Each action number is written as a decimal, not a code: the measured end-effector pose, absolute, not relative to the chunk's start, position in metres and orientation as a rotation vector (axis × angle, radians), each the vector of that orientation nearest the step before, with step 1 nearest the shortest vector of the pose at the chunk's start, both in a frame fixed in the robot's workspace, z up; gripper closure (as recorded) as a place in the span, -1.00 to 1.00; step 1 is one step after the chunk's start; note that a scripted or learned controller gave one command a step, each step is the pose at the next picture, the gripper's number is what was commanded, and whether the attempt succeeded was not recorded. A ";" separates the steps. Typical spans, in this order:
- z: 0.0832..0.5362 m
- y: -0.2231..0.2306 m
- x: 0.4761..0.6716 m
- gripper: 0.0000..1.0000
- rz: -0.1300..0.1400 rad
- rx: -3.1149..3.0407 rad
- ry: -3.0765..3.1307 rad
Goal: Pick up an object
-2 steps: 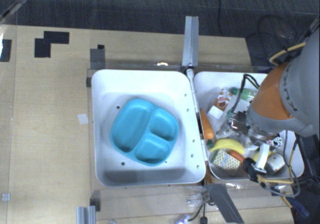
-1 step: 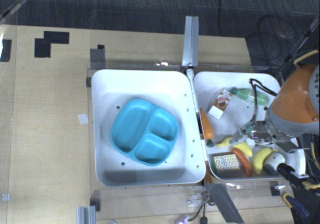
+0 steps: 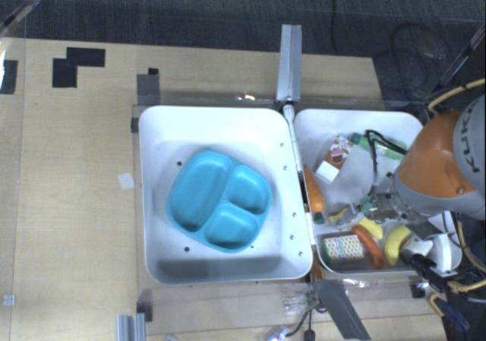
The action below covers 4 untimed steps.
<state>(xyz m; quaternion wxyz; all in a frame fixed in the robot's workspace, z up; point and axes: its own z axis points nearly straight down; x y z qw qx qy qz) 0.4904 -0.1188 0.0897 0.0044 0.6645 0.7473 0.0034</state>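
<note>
Resting in the left bin (image 3: 152, 180), a blue divided tray (image 3: 219, 200); toys clutter the right bin (image 3: 311, 127).

In the left bin (image 3: 152, 203) the blue tray (image 3: 220, 199) fills the centre; free margins at 12 and 9 o'clock. The right bin (image 3: 319, 123) is cluttered from 6 to 9 o'clock, with the arm (image 3: 440, 161) blocking 3 o'clock.

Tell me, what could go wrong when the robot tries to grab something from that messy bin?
The things in the right bin lie crowded together near the gripper, so it might pinch two at once or nudge one aside and grab nothing. The yellow banana-like toy looks rounded and could slip out. The arm hangs low over the pile and might bump the small brown packet or its neighbours.
</note>
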 end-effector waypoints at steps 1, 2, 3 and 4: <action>0.090 -0.092 0.491 -1.00 0.015 2.509 1.871; 0.101 -0.091 0.494 1.00 0.024 2.500 1.879; 0.112 -0.090 0.496 1.00 0.027 2.492 1.886; 0.185 -0.069 0.557 1.00 0.003 2.503 1.895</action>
